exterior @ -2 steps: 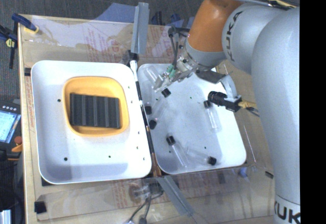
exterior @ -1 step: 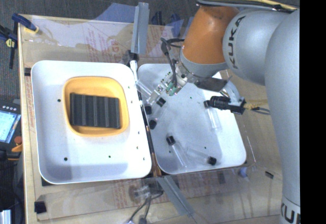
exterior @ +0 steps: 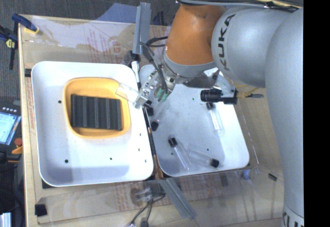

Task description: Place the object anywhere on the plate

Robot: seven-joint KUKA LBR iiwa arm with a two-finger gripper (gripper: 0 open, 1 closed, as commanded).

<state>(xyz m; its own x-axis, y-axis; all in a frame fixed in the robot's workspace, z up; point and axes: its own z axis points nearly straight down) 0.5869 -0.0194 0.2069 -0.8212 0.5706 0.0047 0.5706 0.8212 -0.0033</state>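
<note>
The grey arm [exterior: 258,50] leans in over the right bin [exterior: 242,153]. In the left bin [exterior: 46,159] sits the yellow plate [exterior: 93,86] with its dark ribbed centre. The gripper [exterior: 142,98] hangs at the seam between the bins, its fingers pinching a clear tube [exterior: 125,92] that pokes over the plate's right rim. More clear tubes [exterior: 180,153] with black caps lie scattered in the right bin.

Clear plastic tube [exterior: 125,92] tilts over the yellow plate's [exterior: 87,85] upper-right rim; the plate, dark ridged centre, sits in the left bin [exterior: 77,164].
</note>
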